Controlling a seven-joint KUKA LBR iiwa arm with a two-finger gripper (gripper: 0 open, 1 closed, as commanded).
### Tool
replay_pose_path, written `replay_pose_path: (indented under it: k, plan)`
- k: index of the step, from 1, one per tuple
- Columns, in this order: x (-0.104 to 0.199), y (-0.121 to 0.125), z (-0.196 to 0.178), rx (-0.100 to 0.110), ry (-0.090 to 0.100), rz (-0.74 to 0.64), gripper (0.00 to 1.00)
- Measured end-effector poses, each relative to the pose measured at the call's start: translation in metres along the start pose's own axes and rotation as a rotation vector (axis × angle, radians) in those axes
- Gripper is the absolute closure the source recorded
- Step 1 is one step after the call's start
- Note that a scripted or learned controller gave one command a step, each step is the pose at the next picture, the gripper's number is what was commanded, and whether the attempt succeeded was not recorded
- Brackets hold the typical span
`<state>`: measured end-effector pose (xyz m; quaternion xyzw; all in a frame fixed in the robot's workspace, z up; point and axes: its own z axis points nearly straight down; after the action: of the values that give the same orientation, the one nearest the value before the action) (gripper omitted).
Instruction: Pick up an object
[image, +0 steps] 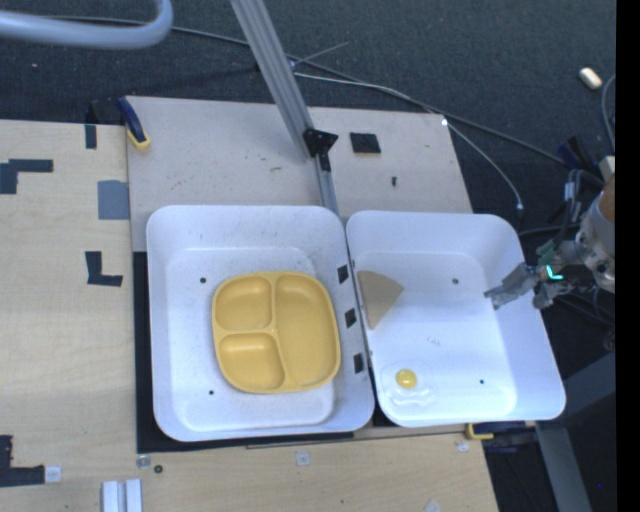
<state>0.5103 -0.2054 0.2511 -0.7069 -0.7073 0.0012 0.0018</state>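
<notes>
The right bin (500, 240) holds a tan wedge-shaped piece (378, 294) lying flat near its left wall. A small white fried-egg toy with a yellow yolk (407, 382) lies near that bin's front edge. A yellow divided plate (275, 332) lies flat in the left bin (170, 300). My gripper (517, 287) hangs over the right rim of the right bin, well to the right of the wedge and above and right of the egg. Nothing is seen in it.
A slanted metal pole (285, 85) runs down to the gap between the bins. Cables (480, 140) trail over the dark floor behind the bench. A yellow-tipped clamp (133, 125) sits at the bench's back left corner.
</notes>
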Motion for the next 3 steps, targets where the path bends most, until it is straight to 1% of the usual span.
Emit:
replay_pose_path:
  k: [1,2,3]
  plan:
    - [0.000,0.001,-0.001,-0.003,-0.001,0.000,0.00]
    - [-0.002,0.002,0.063,0.002,0.000,0.000,0.00]
    - [0.007,0.000,0.123,0.002,0.001,-0.001,0.00]
